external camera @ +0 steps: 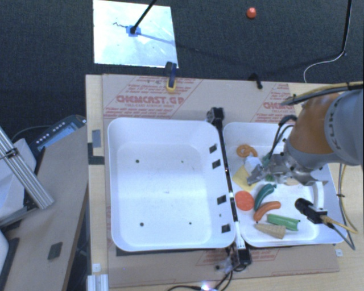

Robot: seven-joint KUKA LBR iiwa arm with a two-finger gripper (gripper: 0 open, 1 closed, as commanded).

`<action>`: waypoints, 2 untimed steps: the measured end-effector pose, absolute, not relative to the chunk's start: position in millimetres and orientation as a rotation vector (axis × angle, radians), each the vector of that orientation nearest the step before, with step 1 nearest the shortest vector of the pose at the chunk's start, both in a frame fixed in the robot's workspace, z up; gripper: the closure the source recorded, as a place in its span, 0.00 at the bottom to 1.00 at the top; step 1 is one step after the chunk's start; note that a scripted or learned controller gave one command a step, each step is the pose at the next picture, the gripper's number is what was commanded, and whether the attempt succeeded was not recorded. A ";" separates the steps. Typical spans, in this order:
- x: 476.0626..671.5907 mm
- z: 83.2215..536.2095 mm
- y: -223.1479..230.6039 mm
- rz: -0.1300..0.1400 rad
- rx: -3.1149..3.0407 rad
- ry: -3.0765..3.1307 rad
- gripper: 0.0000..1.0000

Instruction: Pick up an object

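I see the hand [268, 172] low inside the right bin [267, 132], a blurred cluster of grey metal near the bin's middle; I cannot tell how it is set, and I see nothing clearly caught in it. The arm [327, 133] above it, grey with an orange band, is cut off by the frame's right side and hides the bin's far right part.

Just left of the hand lies a pale yellow piece [242, 177], partly tucked under it so its outline is unclear; above that sits a small orange curled pretzel shape [246, 150]. Below the hand I make out a dark green pepper-like piece [263, 194], a red-orange disc [244, 200] near the bin's left wall, an orange sausage shape [267, 210], a flat green bar [282, 221] and a tan cone [271, 230] nearest the front rim; a black fitting [307, 210] of the rig overlaps the bin's right front.

The left bin [122, 136] stands beside it on the surface [148, 98], touching along a dark clipped seam [223, 166]; a shiny sheet [135, 34] and a small red ball [251, 12] lie on the dark floor beyond.
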State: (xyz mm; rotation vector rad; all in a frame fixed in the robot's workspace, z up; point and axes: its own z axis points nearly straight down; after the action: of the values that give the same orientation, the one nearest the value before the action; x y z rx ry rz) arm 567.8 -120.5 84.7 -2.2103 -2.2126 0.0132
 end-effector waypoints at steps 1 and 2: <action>574.2 104.7 -122.1 -0.003 -2.221 -2.226 1.00; 497.1 83.1 -116.5 0.004 -2.220 -2.216 1.00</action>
State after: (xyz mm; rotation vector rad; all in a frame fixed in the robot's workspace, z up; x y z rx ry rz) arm 497.1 -116.5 83.1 -2.2197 -2.2164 0.0035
